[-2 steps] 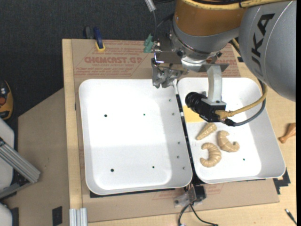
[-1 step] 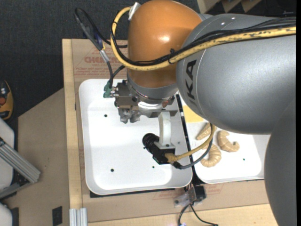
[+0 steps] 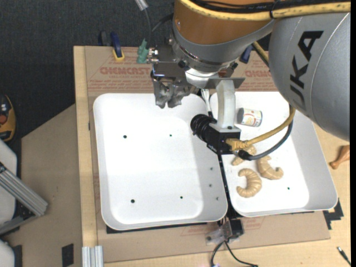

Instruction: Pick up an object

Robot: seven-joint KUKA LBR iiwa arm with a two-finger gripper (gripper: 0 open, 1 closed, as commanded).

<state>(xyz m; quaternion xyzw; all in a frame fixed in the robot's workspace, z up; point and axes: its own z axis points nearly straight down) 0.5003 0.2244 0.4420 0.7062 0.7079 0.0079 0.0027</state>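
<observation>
Hanging low over the far edge of the left bin (image 3: 111,149), the pincer (image 3: 169,95) looks like a small grey lump. It is too dark and blurry to tell if it is spread or pressed together, and nothing can be seen in it.

At the far left, a metal rail (image 3: 19,193) is cut off by the edge. A blue and yellow clamp (image 3: 117,48) sits at the back of the brown board (image 3: 83,149) under both bins. The board has red letters, partly hidden by the arm (image 3: 233,21). The floor (image 3: 39,38) around the board is dark.

The left bin is white with a few black dots. The big arm covers the top of the view and hides the back of the right bin (image 3: 311,193). A black hose (image 3: 207,131) hangs down between the bins.

In the right bin lie three curved rolls (image 3: 250,183), close together near the front. The hose end hides part of one. A small jar (image 3: 250,117) with a red label lies on its side farther back, apart from the rolls.
</observation>
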